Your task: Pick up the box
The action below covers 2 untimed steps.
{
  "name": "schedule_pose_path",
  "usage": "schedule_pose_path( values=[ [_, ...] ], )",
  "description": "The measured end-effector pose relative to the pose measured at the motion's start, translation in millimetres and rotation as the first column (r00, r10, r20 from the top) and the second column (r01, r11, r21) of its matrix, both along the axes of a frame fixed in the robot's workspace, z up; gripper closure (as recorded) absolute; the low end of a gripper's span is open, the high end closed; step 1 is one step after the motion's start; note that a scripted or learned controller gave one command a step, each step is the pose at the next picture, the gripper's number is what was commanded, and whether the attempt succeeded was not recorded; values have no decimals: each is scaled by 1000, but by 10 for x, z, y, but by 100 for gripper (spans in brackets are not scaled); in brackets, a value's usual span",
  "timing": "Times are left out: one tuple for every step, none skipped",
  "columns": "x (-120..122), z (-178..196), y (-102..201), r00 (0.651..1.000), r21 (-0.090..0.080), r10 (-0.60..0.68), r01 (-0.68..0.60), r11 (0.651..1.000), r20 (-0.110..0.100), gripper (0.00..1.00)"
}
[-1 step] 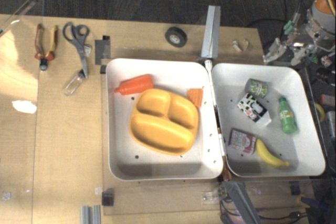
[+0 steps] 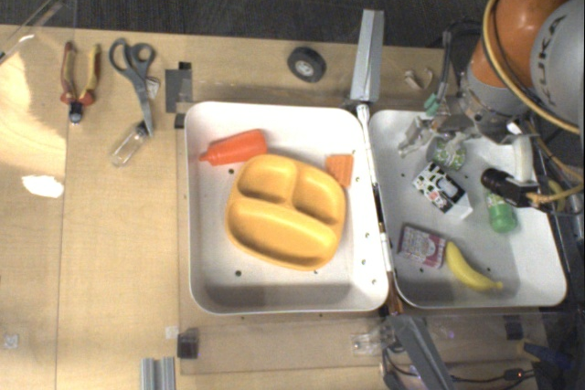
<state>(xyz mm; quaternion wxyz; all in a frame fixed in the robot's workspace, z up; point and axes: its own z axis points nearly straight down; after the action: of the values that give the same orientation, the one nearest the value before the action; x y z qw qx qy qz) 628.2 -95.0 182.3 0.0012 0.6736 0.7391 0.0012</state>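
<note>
the gripper [image 2: 437, 128] hung with fingers spread and nothing between them, the box [image 2: 437, 186] lying just below it, long axis slanting down-right.

Arm as I see it on my feed: grey KUKA iiwa [image 2: 558, 32], orange-banded.
Rounded grey shell with part of the dark KUKA lettering showing; glossy orange band [image 2: 521, 9] edged by a yellow cable; black hoses alongside; metallic, wiry hand [image 2: 439, 128] below the wrist.
</note>
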Motion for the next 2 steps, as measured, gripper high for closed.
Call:
schedule_pose_path(
  values=[
    [-955, -514, -111, 998, 0, -56, 56, 998, 0, 0],
    [-473, -931, -225, 996, -2, 85, -85, 996, 8, 0]
  ],
)
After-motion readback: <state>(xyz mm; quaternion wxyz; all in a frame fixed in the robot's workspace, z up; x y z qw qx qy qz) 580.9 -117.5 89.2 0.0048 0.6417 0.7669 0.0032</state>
